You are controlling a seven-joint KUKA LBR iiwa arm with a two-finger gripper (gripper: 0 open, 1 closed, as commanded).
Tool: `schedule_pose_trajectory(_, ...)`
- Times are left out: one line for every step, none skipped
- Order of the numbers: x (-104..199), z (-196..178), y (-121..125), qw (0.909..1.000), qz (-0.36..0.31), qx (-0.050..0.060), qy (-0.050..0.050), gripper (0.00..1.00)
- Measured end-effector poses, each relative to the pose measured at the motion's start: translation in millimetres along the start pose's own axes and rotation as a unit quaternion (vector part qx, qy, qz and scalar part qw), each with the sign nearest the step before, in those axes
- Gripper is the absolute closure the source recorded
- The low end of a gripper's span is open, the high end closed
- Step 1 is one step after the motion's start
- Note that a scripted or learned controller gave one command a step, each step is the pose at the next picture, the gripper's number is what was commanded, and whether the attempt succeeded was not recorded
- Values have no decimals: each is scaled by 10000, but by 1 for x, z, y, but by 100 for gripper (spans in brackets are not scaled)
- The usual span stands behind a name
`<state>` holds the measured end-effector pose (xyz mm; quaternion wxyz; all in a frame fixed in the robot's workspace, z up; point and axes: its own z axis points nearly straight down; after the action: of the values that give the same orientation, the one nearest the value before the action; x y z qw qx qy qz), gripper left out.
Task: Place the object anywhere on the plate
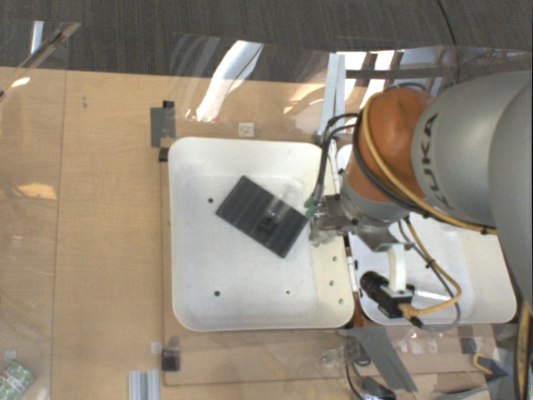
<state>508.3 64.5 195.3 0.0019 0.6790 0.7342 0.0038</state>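
Dark square plate [261, 216] lies tilted in the left bin [200, 298]

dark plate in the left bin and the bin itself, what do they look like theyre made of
The dark plate looks like matte dark grey plastic or rubber. It is flat, with faint parallel ridges and no glare, though coated metal cannot be ruled out. The left bin looks like smooth white moulded plastic, judging by its rounded corners, shallow raised rim and soft even sheen. A few small dark dots mark its floor.
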Motion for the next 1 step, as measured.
schedule_pose_trajectory(0, 0, 0, 10000, -1, 0, -1, 0)
